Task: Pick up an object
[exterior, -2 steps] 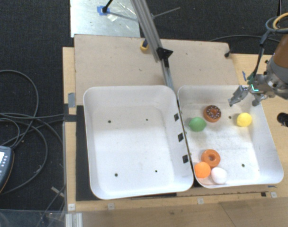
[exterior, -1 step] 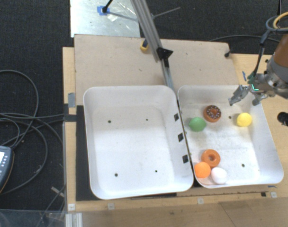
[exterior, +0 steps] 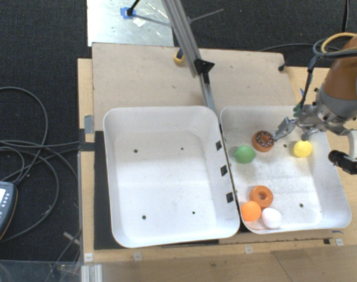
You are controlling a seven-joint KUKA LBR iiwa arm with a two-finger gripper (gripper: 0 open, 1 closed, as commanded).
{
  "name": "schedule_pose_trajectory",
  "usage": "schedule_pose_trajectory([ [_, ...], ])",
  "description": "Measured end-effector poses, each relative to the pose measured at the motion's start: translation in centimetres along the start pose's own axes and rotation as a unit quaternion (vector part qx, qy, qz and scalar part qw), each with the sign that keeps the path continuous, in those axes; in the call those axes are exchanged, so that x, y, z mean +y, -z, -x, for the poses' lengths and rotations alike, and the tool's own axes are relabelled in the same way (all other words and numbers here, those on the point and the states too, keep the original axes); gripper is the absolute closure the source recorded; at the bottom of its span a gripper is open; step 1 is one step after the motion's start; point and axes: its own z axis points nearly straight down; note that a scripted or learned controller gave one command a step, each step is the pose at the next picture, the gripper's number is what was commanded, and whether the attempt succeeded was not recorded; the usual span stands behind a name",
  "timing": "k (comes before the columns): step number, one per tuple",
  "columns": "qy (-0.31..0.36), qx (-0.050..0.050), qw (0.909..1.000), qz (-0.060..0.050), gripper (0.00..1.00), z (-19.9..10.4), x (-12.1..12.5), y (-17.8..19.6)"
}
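White plastic forms both shallow bins on the bench. The left bin [exterior: 137, 228] and the right bin [exterior: 319, 216] sit side by side, their inner walls touching along a seam marked by small black clips.

The right bin holds six objects:
- A brown sprinkled doughnut [exterior: 263, 140] lies near the bin's upper middle.
- A green ball [exterior: 244, 154] lies just beside the doughnut, toward the seam.
- A yellow ball [exterior: 302, 149] lies to the right of the doughnut, apart from it.
- An orange ring doughnut [exterior: 261, 195] lies near the front wall.
- An orange ball [exterior: 251, 211] touches the ring doughnut on its front left side.
- A white ball [exterior: 272, 218] lies just beside the orange ball, at the front rim.

The arm [exterior: 343, 81] enters from the right, its orange band above the grey wrist. The gripper [exterior: 293, 128] is positioned low over the upper part of the right bin, between the sprinkled doughnut and the yellow ball. One finger [exterior: 282, 129] extends toward the sprinkled doughnut, its tip just beside that object's right edge. The second finger sits near the yellow ball's top. The fingers stand spread apart, and no object lies between them.

A grey metal pole [exterior: 184, 31] crosses the tan board [exterior: 143, 75] behind the bins. Black cables [exterior: 26, 151] lie on the dark floor at left.
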Motion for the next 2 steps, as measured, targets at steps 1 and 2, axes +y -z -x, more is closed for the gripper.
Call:
schedule_pose_trajectory([
  [1,0.0,0.001,1.0,0.006,0.0,-0.73,0.49,-5.44],
  [2,0.0,-0.002,1.0,0.009,0.0,-0.7,0.98,-5.29],
])
